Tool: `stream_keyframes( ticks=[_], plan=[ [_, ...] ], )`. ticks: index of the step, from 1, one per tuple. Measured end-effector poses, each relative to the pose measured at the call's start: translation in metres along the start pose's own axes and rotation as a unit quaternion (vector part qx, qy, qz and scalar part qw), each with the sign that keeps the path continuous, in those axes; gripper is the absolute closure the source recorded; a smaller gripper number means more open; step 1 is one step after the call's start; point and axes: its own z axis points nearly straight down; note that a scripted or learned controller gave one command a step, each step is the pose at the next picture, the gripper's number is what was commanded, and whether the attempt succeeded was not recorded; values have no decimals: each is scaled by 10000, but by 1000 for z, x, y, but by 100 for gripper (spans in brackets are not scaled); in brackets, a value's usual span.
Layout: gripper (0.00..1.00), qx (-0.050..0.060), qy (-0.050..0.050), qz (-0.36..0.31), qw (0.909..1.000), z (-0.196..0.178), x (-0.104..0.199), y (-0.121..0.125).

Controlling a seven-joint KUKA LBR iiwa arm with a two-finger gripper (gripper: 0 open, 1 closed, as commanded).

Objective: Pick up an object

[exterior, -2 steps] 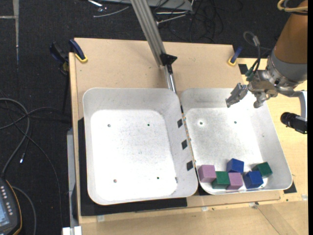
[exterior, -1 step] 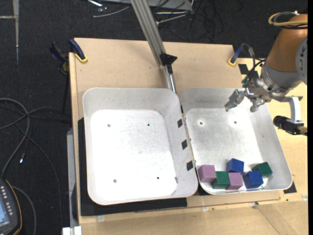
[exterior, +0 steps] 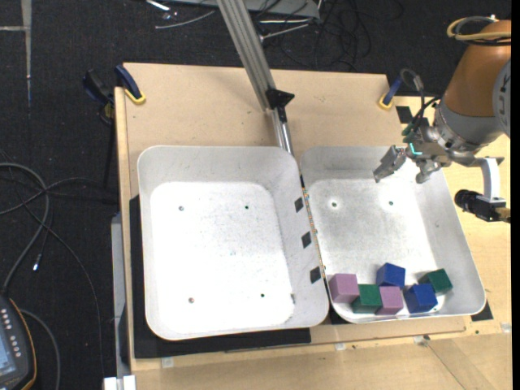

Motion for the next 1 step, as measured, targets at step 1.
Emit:
stream_keyframes(
  ticks=[1],
  plan=[
    [0, -51, -4, -26, 10000, -78, 17, 27]
  ],
)
